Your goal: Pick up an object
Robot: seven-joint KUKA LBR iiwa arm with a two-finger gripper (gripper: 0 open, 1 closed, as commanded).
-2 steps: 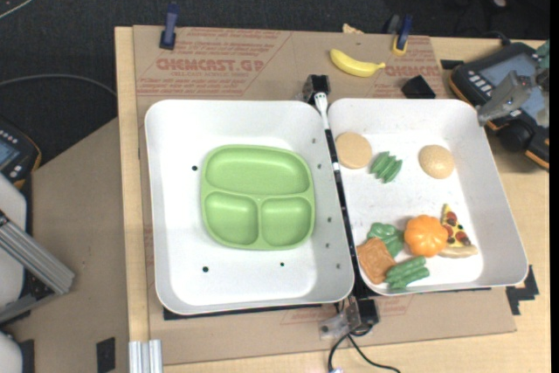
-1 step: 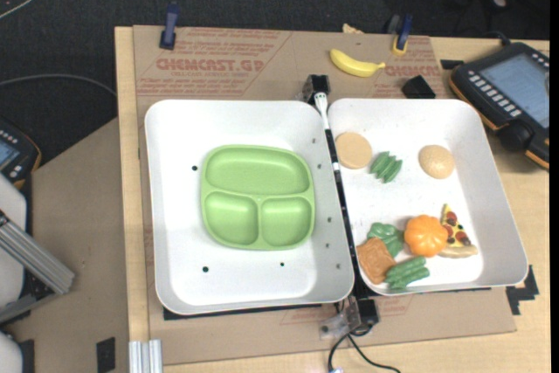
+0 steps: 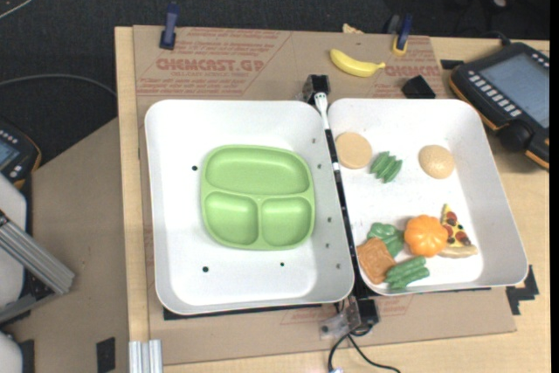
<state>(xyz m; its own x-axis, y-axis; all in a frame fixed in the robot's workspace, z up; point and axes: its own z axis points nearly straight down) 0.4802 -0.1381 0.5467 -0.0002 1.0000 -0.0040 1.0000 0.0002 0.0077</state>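
Own hardware on record: my control pendant (image 3: pixel 514 87).
Dark grey casing, pale screen, a row of small keys, orange trim along its lower edge.

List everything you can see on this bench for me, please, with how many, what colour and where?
bins: 2, white, side by side on the bench; left bin, right bin
divided plate: 1, light green, three compartments, middle of the left bin
round tan pieces: 2, right bin, one at its upper left, one at its upper right
small green piece: 1, between those two
orange toy pumpkin: 1, lower part of the right bin
pizza slice: 1, touching the pumpkin's right
brown cracker: 1, lower left of the right bin
green vegetables: 2, one above the cracker, one below the pumpkin
banana: 1, yellow, on the board behind the bins
clamps: 2, blue, back edge
handheld controller: 1, dark, far right
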